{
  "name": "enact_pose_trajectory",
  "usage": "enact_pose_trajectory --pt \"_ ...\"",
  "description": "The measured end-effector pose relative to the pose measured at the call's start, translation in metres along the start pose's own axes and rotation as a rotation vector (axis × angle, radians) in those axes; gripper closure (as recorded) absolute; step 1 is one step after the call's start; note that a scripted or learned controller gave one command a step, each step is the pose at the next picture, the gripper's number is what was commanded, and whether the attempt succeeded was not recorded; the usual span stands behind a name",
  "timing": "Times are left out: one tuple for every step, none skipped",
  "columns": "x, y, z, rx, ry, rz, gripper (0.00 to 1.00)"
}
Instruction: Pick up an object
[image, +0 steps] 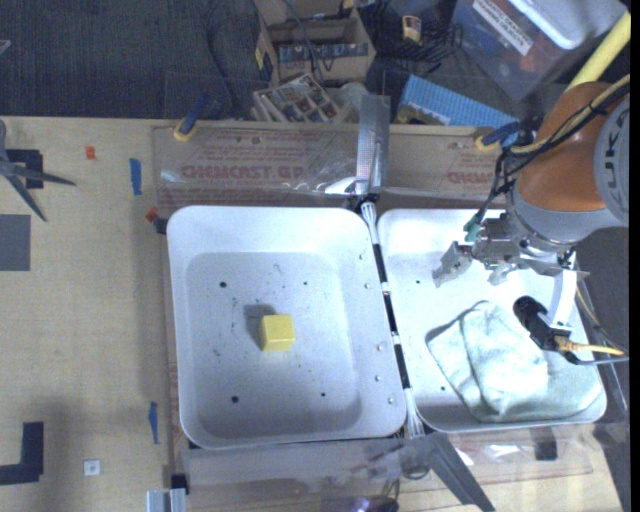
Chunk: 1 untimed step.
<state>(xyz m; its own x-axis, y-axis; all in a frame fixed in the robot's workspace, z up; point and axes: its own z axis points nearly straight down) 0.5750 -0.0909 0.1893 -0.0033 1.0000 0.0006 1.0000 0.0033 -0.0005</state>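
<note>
Grey metal gripper (455, 262) hovering just beside crumpled white cloth (500, 368), carrying nothing visible; how open, cannot tell. Small yellow cube (277, 332) lying well left of cloth. Nothing lifted yet.

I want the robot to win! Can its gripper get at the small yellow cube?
Probably yes. The small yellow cube lies alone mid-floor in its shallow white bin, nothing covering it. The gripper hangs over the neighbouring bin and would only have to cross over.

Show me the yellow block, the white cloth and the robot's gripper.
yellow block (278, 332): camera view, its top face.
white cloth (500, 365): camera view, middle of the heap.
gripper (447, 268): camera view, its outer tip.
</note>
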Motion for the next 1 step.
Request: enact_pose_trajectory --pt "-0.0578 0.0314 -0.0009 -0.004 -0.002 0.034 0.0"
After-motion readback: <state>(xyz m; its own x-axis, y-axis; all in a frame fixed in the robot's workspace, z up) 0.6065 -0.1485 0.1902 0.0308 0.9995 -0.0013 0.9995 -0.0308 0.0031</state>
